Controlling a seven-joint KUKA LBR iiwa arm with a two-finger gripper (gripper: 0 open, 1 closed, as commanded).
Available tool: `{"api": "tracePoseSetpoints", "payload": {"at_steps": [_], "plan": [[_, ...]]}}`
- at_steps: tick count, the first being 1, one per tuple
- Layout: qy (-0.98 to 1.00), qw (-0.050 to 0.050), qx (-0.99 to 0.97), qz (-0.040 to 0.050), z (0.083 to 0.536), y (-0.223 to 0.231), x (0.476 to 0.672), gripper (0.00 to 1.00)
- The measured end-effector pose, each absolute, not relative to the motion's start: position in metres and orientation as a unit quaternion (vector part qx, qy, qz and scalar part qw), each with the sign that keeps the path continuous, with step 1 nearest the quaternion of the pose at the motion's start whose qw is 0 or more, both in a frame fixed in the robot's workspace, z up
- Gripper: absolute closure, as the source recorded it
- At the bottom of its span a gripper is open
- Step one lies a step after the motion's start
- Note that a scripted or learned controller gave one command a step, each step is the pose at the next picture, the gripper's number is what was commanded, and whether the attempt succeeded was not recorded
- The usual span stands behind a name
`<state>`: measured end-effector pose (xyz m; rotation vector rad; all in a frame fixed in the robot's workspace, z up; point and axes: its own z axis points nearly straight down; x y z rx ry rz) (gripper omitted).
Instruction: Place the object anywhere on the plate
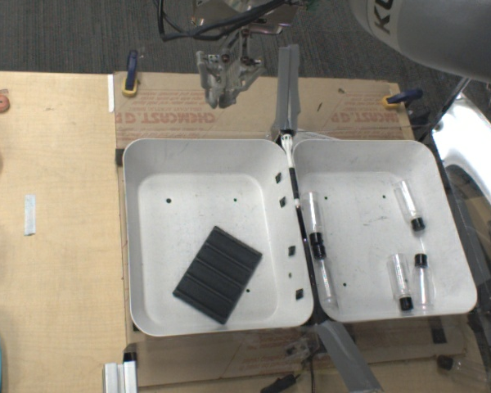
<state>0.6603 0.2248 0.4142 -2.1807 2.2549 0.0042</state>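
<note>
1. Arm [442, 15]: the bulk is at 1 o'clock of the view, high over the right bin [368, 178]. Risk: a low sweep toward the left bin [147, 166] could clip the shared rim.
2. Black ribbed plate [218, 273]: lies flat and skewed at 6 o'clock in the left bin. Its ridges may let a round item roll off toward the bin floor.
3. Gripper [223, 79]: hangs at 12 o'clock, beyond both bins' far rims and over cardboard. I see no load on it. Jaw state: cannot tell, the view is too blurred.
4. Clear tubes, probably the task's objects, all in the right bin:
   - The tube at the divider [314, 219], at 9 o'clock, hugs the wall, so a grasp may hit the rim.
   - The pair at 5 o'clock [401, 278] lie just beside each other, so a grasp may nudge or take both.
   - One lies at 2 o'clock [409, 203].
</note>
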Motion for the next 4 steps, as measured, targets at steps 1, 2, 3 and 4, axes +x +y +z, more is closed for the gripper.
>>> {"api": "tracePoseSetpoints", "payload": {"at_steps": [1, 2, 3, 4], "plan": [[0.722, 0.004, -0.692, 0.0028, 0.423, 0.223, 0.662, 1.0], [0.725, 0.007, -0.689, 0.0042, 0.431, 0.221, 0.664, 1.0], [0.727, 0.009, -0.686, 0.0059, 0.439, 0.22, 0.666, 1.0], [0.73, 0.011, -0.683, 0.0076, 0.447, 0.218, 0.668, 1.0]]}}
